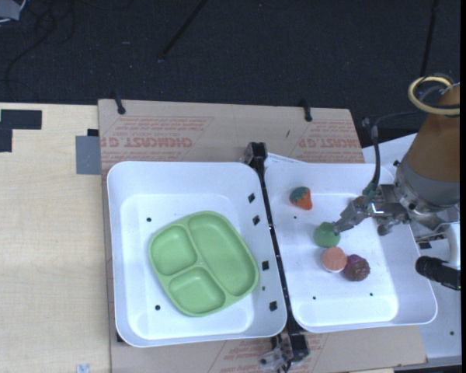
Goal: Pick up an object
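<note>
Reaching in from the right, the gripper (343, 225) sits low over the right bin (373, 305), its tip right at the green ball (325, 235). We cannot tell whether the jaws are open or closed — they are too small and dark against the ball to read — so we would not call anything held yet.

We judge the ball the likely target, near the middle of that bin. Just below it lie a pink-and-orange piece (334, 260) and a dark purple lump (357, 267), touching each other, while a small orange-and-green toy (300, 197) sits apart toward the far wall.

The risks, as we see them: a round ball may roll out from under a slanted approach, or squirt sideways as the fingers close — and the pink piece is close enough to be nudged or caught along with it. The green divided plate (203, 263) (in the left bin (132, 317)) is well clear of all this.
</note>
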Tool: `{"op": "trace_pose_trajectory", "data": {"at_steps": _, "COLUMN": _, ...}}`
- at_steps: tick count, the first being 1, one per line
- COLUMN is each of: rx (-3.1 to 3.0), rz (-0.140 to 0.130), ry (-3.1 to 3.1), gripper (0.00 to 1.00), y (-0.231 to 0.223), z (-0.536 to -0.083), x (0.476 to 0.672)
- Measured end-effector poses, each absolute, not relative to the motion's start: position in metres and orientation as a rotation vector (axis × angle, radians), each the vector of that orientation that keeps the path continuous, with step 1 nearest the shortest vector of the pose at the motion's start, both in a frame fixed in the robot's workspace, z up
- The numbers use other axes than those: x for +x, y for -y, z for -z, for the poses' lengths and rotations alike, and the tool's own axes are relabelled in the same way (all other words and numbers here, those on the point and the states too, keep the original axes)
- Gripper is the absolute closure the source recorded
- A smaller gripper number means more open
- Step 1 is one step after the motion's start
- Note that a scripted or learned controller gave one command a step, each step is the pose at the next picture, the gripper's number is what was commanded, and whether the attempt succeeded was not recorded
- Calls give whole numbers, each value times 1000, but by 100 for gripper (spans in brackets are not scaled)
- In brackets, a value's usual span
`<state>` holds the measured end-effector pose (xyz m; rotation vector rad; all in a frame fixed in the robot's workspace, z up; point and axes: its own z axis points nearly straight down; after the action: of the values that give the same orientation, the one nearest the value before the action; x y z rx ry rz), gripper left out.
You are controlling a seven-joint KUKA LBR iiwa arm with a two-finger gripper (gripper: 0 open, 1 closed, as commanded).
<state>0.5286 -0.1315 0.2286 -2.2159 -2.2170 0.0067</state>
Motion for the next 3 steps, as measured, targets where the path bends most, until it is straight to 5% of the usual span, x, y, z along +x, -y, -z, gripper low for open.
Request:
{"op": "trace_pose_trajectory", "data": {"at_steps": 2, "rx": -2220, "rz": -7, "ry": 2211, "gripper": 0, "y": 115, "z": -132, "x": 530}}
{"op": "trace_pose_trajectory", "data": {"at_steps": 3, "rx": -2229, "rz": -5, "ry": 2207, "gripper": 100, "y": 117, "z": -145, "x": 530}}
